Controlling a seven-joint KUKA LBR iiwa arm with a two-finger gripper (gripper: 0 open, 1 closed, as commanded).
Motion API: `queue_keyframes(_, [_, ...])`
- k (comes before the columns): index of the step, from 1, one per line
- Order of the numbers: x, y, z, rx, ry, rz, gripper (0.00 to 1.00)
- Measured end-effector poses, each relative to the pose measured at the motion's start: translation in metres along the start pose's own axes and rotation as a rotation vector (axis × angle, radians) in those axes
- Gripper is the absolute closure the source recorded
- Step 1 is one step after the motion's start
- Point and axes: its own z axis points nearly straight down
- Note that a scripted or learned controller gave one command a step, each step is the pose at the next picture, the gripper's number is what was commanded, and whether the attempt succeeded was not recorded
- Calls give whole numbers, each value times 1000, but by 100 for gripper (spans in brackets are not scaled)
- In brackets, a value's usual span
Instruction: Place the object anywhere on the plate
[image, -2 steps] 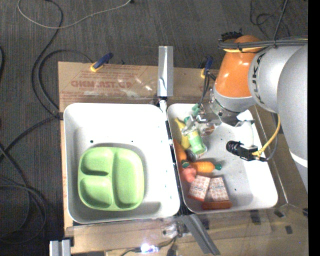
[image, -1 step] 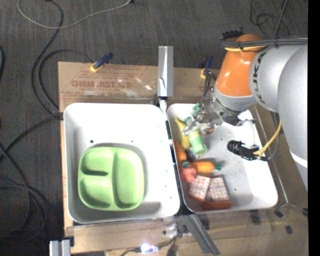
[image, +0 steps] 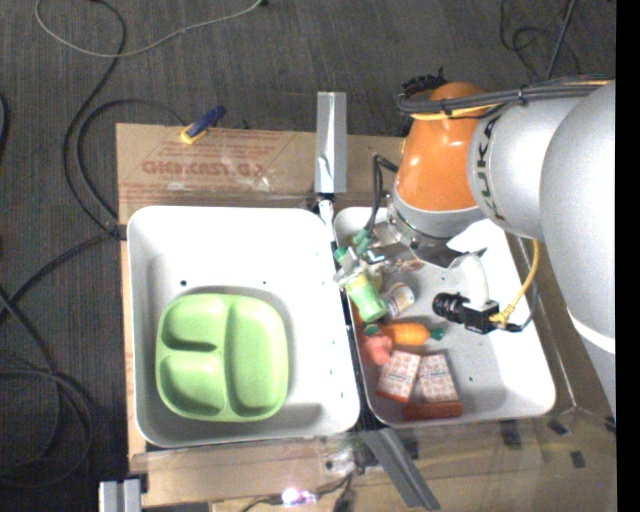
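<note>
Reaching in from the right, the grey arm (image: 560, 180) with its orange band (image: 445, 150) hung over the right bin (image: 530, 395), its wrist covering that bin's upper part. The gripper (image: 362, 268) sat at the bin's upper left corner, close to the wall shared with the left bin (image: 140, 300). A green bottle-like object (image: 366, 300) lay tilted just under the gripper, its upper end touching or very near the fingertips; whether the fingers were spread, closed or clamped on that object could not be told, because the wrist and small parts around it hid the tips. Beside the green object stood a small round can (image: 399, 298), and just below these lay an orange carrot-shaped piece (image: 408, 334) and a pinkish-red piece (image: 376, 349). Lower in the same bin were two small patterned boxes (image: 418, 376) side by side, with a red item (image: 433, 409) along their lower edge. A black cylindrical fitting (image: 462, 310) with a yellow cable (image: 522, 290) hung from the wrist over the middle of the right bin. The green divided plate (image: 224, 356) rested in the left bin, toward its lower left, well apart from the gripper and from every loose object. Both bins stood on a brown board (image: 220, 165), with dark cables on the floor around it.
</note>
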Motion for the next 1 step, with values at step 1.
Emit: queue_keyframes(1, [72,-33,0,0,0,-212,100])
